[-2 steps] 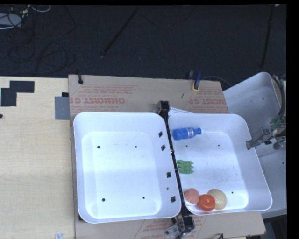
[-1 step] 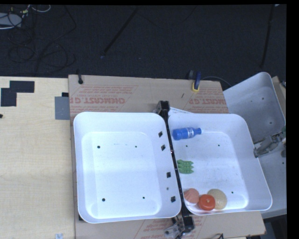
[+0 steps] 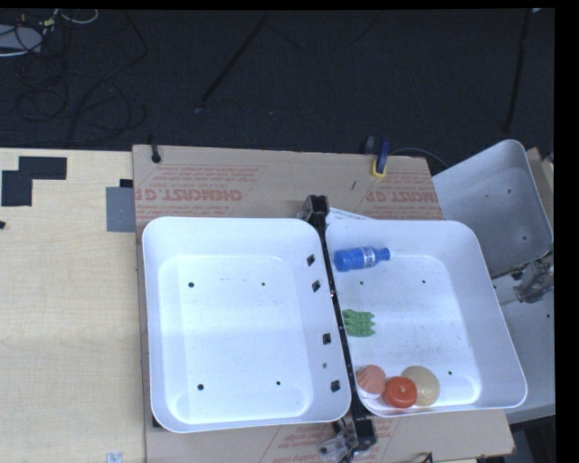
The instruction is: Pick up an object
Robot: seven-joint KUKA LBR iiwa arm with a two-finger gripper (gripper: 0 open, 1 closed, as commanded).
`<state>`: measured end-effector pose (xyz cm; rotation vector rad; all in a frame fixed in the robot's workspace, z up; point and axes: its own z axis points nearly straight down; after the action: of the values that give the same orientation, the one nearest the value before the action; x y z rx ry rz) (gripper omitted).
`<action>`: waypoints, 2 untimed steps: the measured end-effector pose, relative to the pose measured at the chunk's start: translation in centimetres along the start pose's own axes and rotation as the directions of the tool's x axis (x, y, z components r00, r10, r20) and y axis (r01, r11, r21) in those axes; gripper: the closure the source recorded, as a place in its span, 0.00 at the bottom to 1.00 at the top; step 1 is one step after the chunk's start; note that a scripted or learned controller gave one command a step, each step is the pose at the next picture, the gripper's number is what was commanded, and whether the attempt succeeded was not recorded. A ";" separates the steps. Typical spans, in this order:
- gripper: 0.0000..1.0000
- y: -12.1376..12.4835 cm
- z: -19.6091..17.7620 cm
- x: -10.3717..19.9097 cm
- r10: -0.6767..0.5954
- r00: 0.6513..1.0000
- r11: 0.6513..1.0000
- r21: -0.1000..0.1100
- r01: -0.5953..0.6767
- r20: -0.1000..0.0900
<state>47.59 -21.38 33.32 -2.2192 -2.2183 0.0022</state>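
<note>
We judged the blue bottle (image 3: 361, 259), lying at the right bin's (image 3: 470, 271) far left corner, light, stiff, slippery; best grabbed across its middle. Claw state: we couldn't tell.

A dark floor (image 3: 271, 72) is lying beyond the surface, cables (image 3: 54, 27) trailing across it. Pale wood (image 3: 63, 307) is showing at left, printed cardboard (image 3: 235, 185) is lying under the bins, a grey sheet (image 3: 493, 194) is angling right
</note>
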 end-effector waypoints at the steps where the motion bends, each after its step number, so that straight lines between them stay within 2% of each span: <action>1: 1.00 -0.1 8.9 0.2 -0.001 1.000 1.000 0.006 0.001 -0.002; 2: 1.00 0.4 6.4 0.0 -0.001 1.000 1.000 -0.003 0.001 0.002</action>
<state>47.96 -21.40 26.95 -2.2206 -2.2218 0.0003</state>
